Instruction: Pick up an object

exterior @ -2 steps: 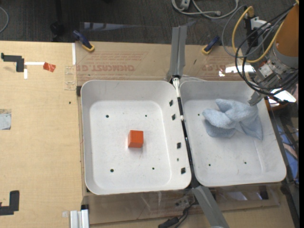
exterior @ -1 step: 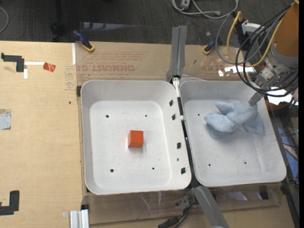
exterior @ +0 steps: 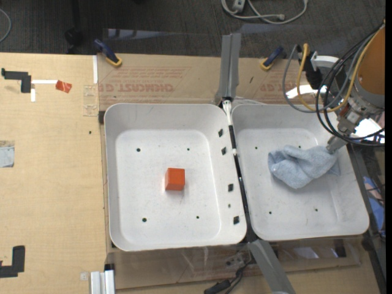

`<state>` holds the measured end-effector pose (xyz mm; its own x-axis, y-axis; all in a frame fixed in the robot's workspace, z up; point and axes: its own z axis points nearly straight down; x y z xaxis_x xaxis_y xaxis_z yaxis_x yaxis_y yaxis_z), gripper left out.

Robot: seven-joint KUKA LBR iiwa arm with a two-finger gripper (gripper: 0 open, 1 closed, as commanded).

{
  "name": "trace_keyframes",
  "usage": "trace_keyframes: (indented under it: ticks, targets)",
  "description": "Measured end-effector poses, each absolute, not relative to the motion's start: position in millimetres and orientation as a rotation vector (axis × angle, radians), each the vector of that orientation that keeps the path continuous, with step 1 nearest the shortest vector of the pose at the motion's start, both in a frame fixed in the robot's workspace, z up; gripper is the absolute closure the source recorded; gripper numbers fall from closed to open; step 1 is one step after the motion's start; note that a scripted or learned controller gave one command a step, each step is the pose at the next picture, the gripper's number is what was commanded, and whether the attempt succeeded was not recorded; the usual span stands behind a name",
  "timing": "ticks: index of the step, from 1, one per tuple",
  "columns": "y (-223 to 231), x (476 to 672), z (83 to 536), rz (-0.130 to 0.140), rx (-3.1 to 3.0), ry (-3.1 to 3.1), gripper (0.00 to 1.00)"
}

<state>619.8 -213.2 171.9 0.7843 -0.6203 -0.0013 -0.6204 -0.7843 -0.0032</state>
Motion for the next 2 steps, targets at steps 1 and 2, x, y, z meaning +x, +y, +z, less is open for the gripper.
trace_keyframes:
  ticks: [1,2]
  targets:
    - [-214,660.0,175,-0.003,-3.082,0.588,1.00]
    - [-220,660.0,325,-0.001,-3.056,0.704,1.00]
